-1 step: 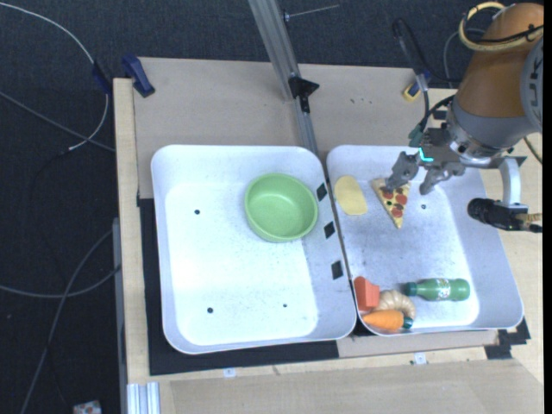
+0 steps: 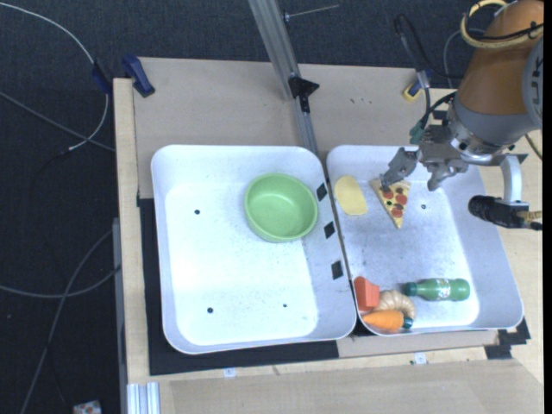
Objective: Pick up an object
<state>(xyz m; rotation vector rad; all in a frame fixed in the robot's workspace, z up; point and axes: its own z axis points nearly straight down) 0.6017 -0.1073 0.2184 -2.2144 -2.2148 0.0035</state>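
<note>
My gripper [image 2: 420, 172] hangs over the far part of the right bin [image 2: 483, 257], with its fingers spread open and nothing between them. Its left finger [image 2: 399, 167] is right at the top end of a toy pizza slice [image 2: 395, 203], which lies flat on the bin floor. I cannot tell whether that finger touches the slice. A yellow oval piece [image 2: 350, 195] lies just left of the slice. At the bin's near edge lie a green bottle [image 2: 440, 290], a red block [image 2: 366, 293], a beige piece [image 2: 398, 302] and an orange carrot [image 2: 384, 321].
A green bowl [image 2: 280, 207] sits in the left bin [image 2: 216, 274] near its far right side. A metal pole [image 2: 280, 50] slants down to the divider between the bins. A black cable end [image 2: 496, 210] juts over the right bin's right rim.
</note>
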